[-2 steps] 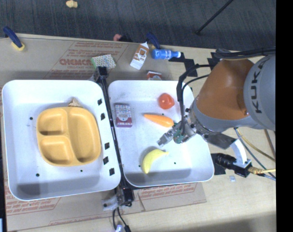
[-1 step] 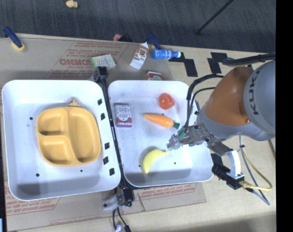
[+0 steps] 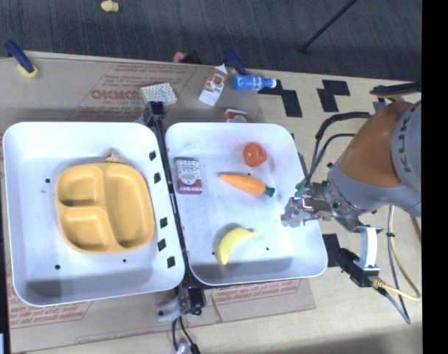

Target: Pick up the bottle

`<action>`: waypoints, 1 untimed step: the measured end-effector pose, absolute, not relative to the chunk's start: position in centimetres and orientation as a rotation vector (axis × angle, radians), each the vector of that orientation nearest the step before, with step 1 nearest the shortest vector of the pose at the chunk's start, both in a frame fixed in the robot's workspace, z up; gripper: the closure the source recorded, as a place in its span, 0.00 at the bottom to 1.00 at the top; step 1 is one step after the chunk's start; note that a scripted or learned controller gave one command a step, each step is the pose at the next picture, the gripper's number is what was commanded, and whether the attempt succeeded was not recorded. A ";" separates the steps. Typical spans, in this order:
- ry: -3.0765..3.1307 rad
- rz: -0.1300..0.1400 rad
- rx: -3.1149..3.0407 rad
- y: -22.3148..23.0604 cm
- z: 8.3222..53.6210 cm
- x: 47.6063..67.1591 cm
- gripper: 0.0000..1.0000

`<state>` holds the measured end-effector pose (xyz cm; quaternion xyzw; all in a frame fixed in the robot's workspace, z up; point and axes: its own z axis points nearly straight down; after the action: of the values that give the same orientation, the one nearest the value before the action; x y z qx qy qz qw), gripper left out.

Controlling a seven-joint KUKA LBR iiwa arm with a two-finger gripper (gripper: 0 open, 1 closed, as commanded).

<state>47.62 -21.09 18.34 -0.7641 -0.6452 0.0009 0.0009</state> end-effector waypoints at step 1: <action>-2.220 0.002 -2.215 -20.5 14.6 47.6 1.00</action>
<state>47.59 -20.48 14.58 -0.7063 -0.7079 0.0005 0.0026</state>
